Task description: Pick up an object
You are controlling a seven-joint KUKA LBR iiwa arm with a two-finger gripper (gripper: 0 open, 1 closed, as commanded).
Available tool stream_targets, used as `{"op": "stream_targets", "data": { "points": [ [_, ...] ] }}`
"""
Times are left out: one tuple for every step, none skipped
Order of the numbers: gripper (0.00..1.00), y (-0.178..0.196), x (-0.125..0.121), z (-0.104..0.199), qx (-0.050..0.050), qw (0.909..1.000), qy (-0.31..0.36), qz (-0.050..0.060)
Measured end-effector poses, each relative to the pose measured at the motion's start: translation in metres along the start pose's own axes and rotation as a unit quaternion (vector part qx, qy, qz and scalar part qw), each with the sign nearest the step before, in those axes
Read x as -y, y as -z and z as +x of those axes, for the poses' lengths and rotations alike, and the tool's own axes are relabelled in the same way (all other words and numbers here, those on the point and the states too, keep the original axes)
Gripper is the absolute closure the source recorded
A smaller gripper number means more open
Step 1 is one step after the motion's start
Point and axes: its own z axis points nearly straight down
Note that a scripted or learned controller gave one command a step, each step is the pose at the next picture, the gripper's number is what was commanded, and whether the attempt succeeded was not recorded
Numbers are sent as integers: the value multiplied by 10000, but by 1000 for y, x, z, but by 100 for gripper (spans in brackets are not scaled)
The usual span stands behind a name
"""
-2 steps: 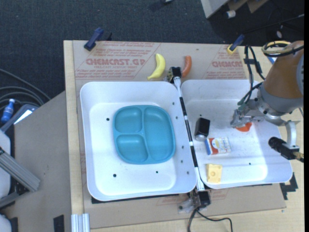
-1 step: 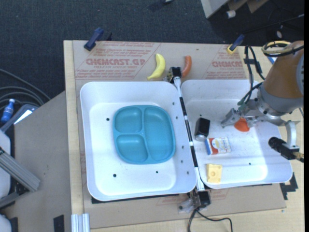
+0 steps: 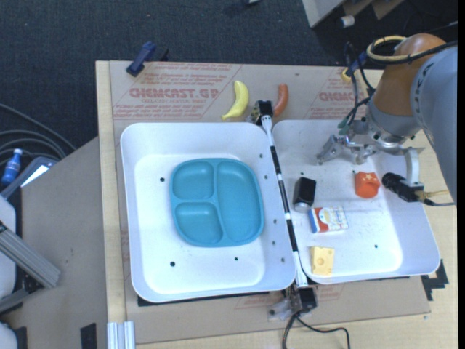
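Note:
My gripper (image 3: 341,150) hangs over the far part of the right bin (image 3: 414,257), its fingers spread open with nothing between them. Just to its right, an orange-red object (image 3: 367,185) lies on the bin floor. A black block (image 3: 304,192) sits near the bin's left wall. A small white carton (image 3: 330,219) with blue and red print lies in the middle. A yellow cheese wedge (image 3: 322,259) rests near the front wall.
The left bin (image 3: 138,195) holds a blue divided plate (image 3: 216,201). Behind the bins, a banana (image 3: 236,100) and an orange sausage-like toy (image 3: 280,99) lie on the board. A blue clip (image 3: 141,59) sits at the board's far left corner.

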Motion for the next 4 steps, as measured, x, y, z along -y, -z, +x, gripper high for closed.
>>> {"op": "stream_targets", "data": {
  "points": [
    [0,0,-17,22,6,10000,2,-11],
    [0,1,-17,-24,11,10000,-6,-12],
    [0,1,-17,-15,4,10000,0,5],
    [0,1,-16,-9,3,10000,-1,7]
  ]
}}
